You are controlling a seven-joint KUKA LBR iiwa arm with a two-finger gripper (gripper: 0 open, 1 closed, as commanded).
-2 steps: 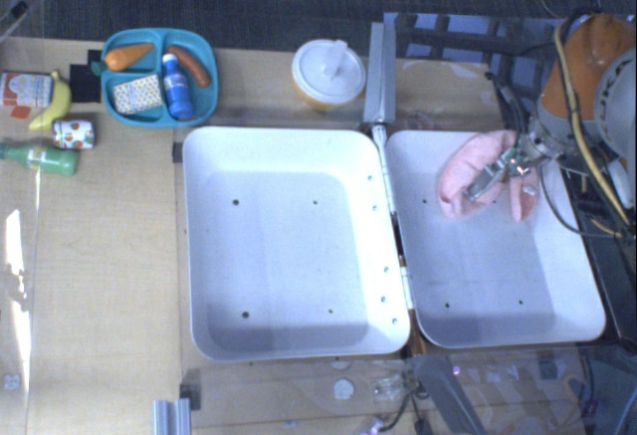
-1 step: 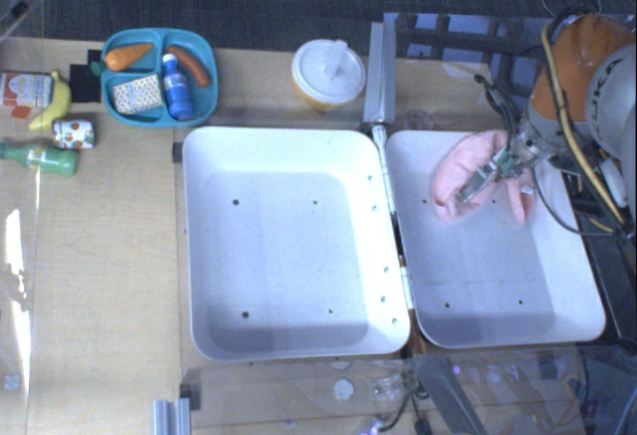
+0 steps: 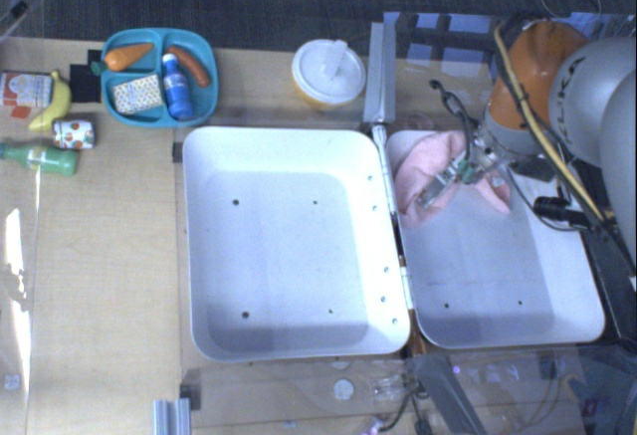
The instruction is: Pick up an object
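Directly under gripper (image 3: 450, 180), pink cloth (image 3: 420, 167) in right bin (image 3: 518, 309)

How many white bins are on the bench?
2. The left bin sits in the middle of the bench. The right bin touches it, with a pink cloth inside, where the claw reaches.

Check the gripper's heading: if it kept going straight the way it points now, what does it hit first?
The gripper points down and toward the left of the view, right at the pink cloth in the right bin. The cloth would be first; it looks about at contact already, though depth is hard to judge from this angle.
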